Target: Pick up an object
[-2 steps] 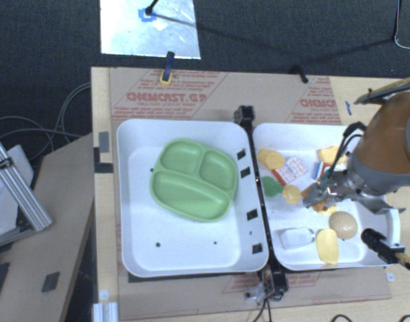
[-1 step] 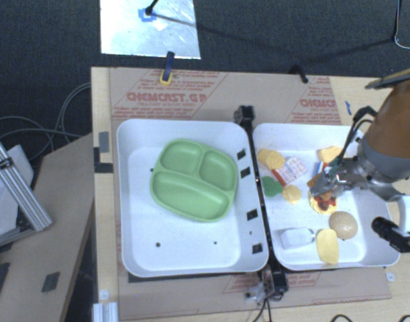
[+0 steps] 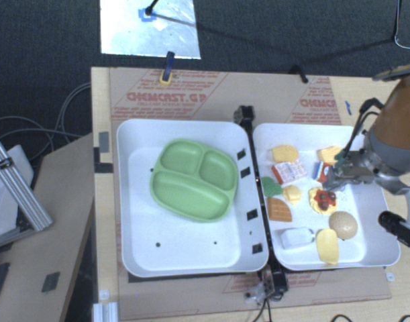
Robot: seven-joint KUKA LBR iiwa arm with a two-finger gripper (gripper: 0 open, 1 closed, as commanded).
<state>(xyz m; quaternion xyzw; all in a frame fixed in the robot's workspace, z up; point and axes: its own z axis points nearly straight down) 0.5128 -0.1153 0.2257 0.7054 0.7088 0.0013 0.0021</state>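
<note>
With the grey two-finger gripper (image 3: 332,182) low over the red-and-yellow toy food piece (image 3: 322,199) in the right white bin (image 3: 376,250), its opening impossible to judge, roughly nine crowded toys risked a nudged neighbour or miss, while one green divided plate (image 3: 193,179) sat left.

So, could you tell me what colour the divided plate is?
Light green, seen in the camera view.

the arm (image 3: 397,129) runs off the right edge (its gripper (image 3: 333,180) fingers too small to tell).
</note>
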